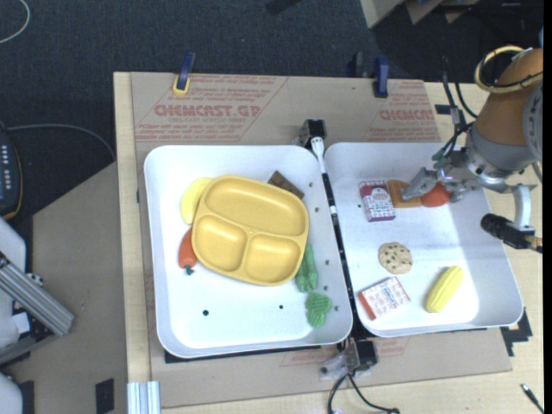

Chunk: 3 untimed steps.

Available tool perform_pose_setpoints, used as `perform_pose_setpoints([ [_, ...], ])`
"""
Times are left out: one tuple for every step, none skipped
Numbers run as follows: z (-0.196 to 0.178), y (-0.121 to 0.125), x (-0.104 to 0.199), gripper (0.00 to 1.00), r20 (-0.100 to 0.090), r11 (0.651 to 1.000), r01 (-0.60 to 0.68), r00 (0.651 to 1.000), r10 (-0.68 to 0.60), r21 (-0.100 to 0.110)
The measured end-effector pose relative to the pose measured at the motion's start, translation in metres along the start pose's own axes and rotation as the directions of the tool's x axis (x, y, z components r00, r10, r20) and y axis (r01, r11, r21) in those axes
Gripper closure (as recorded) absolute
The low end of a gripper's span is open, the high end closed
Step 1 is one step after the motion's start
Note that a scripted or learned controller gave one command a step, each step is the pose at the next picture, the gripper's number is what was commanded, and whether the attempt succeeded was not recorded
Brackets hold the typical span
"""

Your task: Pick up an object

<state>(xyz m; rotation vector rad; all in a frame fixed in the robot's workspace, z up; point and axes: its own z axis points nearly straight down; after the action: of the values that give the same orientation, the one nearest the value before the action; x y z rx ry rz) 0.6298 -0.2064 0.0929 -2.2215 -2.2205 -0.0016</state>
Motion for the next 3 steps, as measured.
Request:
perform_pose_setpoints([
  [0.002, 0.003, 0.0, 0.0, 0.001, 1.0, 0.003, 1.0, -0.003, -0.004],
  [-0.009, 0.005, -0.002, 1.0, 0.009, 1.0, 0.002, 1.0, -0.002, -0.014],
  [-0.069, 0.015, -0.001, 1.0, 0.004, 1.0, 0.002, 1.0, -0.002, -0.008],
])
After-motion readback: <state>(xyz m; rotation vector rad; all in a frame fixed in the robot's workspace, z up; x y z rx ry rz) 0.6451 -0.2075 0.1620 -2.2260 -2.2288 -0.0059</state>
